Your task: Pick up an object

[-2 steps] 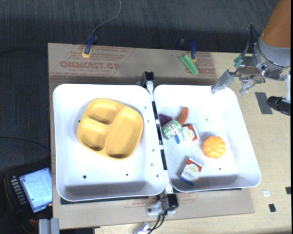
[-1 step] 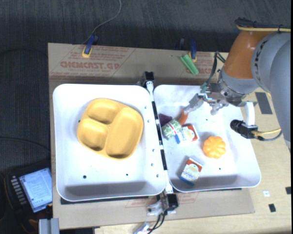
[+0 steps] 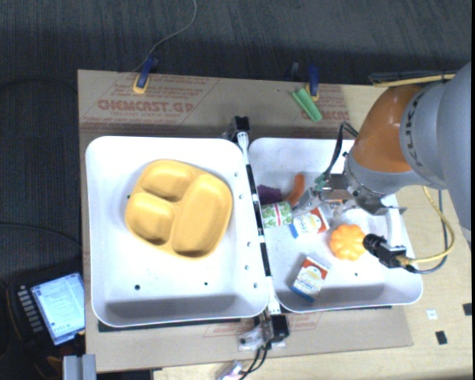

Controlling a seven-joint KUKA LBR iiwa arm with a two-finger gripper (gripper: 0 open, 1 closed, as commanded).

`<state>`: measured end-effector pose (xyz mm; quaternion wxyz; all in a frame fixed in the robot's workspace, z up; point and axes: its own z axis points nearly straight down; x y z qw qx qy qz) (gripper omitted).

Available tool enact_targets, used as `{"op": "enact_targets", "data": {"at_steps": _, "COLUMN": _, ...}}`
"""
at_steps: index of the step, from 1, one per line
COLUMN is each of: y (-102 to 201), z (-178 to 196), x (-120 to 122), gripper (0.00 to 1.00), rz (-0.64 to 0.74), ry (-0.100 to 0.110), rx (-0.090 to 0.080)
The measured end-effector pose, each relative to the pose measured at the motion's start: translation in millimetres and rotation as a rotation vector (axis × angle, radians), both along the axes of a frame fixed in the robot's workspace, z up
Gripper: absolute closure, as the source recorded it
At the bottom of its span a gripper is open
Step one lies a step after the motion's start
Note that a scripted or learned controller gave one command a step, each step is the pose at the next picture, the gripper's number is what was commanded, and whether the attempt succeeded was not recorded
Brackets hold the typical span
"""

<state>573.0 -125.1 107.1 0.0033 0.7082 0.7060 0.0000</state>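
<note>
Down in the right bin [image 3: 396, 291], the hand [image 3: 323, 195] has an unclear grip state.

Premises are presenting as a robotics laboratory or test cell. A grey industrial arm [image 3: 439, 133] with an orange band is reaching in over the bench's right edge. Two shallow white bins [image 3: 111, 291] are sitting side by side on a brown printed board [image 3: 190, 105], which blue clamps [image 3: 146, 73] are holding at its far edge. Cabling [image 3: 178, 22] is trailing across dark carpet-like flooring (beyond the board's far edge), and a small lit screen [image 3: 57, 305] is standing off the board's near-left corner.
</note>
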Motion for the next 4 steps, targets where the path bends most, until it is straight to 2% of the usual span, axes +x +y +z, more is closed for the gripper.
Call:
{"op": "enact_targets", "data": {"at_steps": 1, "y": 0.6, "z": 10.2, "x": 0.6, "gripper": 1.00, "rz": 0.001, "ry": -0.001, "rx": 0.000}}
{"op": "enact_targets", "data": {"at_steps": 2, "y": 0.7, "z": 9.9, "x": 0.4, "gripper": 0.00, "rz": 0.001, "ry": -0.001, "rx": 0.000}}
{"op": "enact_targets", "data": {"at_steps": 3, "y": 23.1, "z": -14.9, "x": -55.7, "gripper": 0.00, "rz": 0.001, "ry": -0.019, "rx": 0.000}}
{"op": "enact_targets", "data": {"at_steps": 4, "y": 23.3, "z": -1.6, "x": -52.9, "gripper": 1.00, "rz": 0.002, "ry": -0.024, "rx": 0.002}}
